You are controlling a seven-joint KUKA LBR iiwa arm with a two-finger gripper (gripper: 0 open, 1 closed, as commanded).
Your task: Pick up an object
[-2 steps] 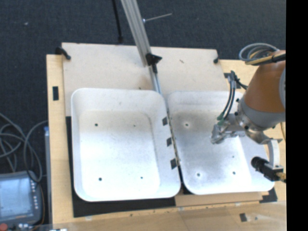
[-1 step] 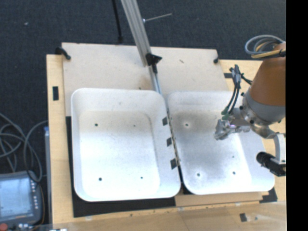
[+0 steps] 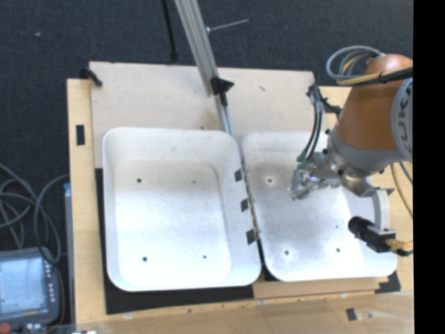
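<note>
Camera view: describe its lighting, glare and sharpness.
Camera view: even, soft light; the white bins look bright and a little washed out, with faint shadow along their inner walls; the gripper is slightly soft, its details hard to resolve; the floor is dark.

Two bins [image 3: 174,207] side by side; hand [image 3: 300,186] over the right one.

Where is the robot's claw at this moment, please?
The claw hangs over the right bin, in its upper middle part, a little right of the divide between the two bins.
</note>
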